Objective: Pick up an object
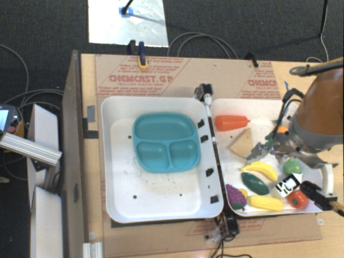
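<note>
from my overhead camera i see the gripper (269, 148) low in the right bin (263, 109), its tips just above the banana (260, 170) and beside the tan wedge (242, 143). i can't tell how wide it stands. the arm (322, 112) leans in from the right, over the bin's right side.

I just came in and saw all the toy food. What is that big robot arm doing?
The robot arm is reaching into the right bin, which holds toy food: a carrot, a banana, grapes, corn and a tomato. Its job is to pick one up, but nothing looks lifted yet. The left bin holds a teal divided tray.
</note>
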`<state>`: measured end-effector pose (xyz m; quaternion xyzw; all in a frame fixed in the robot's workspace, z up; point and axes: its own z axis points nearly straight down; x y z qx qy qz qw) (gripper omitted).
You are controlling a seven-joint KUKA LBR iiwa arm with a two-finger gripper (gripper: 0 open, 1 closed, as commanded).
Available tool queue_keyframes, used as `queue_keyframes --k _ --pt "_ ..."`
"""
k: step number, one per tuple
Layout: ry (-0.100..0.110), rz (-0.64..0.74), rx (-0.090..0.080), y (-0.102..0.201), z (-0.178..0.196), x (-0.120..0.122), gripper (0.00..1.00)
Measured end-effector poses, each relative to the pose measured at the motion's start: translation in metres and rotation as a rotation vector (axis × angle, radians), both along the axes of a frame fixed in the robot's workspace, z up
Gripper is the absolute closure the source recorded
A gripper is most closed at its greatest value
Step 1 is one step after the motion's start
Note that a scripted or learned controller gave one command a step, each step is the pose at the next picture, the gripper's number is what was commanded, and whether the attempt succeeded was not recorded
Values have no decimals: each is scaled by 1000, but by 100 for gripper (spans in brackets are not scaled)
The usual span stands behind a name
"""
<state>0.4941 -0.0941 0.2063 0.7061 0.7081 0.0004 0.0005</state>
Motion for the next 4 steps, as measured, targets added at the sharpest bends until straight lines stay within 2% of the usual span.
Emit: queue_keyframes --k 1,2,3,4 --pt "9 -3 1 -14 -121 6 0" --pt "0 -1 1 -13 -104 8 100" --pt "0 -1 1 -13 -105 8 0" --pt "-9 7 0 28 -17 28 0"
